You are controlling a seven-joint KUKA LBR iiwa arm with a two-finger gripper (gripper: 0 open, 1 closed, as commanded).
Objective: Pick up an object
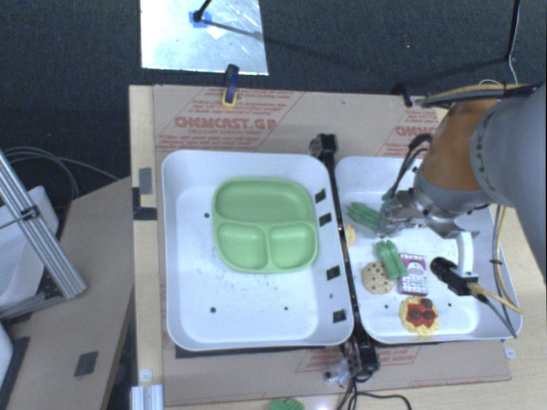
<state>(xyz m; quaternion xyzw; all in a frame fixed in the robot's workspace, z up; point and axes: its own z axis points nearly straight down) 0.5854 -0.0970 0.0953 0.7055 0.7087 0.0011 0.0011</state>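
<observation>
We see 2 bins side by side on the counter [282,109], the left bin [184,254] touching the right bin [487,314] along a shared edge. A divided tray [265,225] lies in the left bin, toward its far half. In the right bin, a cookie [373,277] lies near the left wall, a pizza slice [420,313] sits nearer and to its right, and a small card [413,273] lies between them, just right of the cookie. The gripper [391,220] hangs over the right bin's far left part.

A green divided plate [265,225] lies mid-left bin [184,254]. A clamp [231,85] grips the bench's far edge, before a shiny sheet [203,24] on the floor.
</observation>
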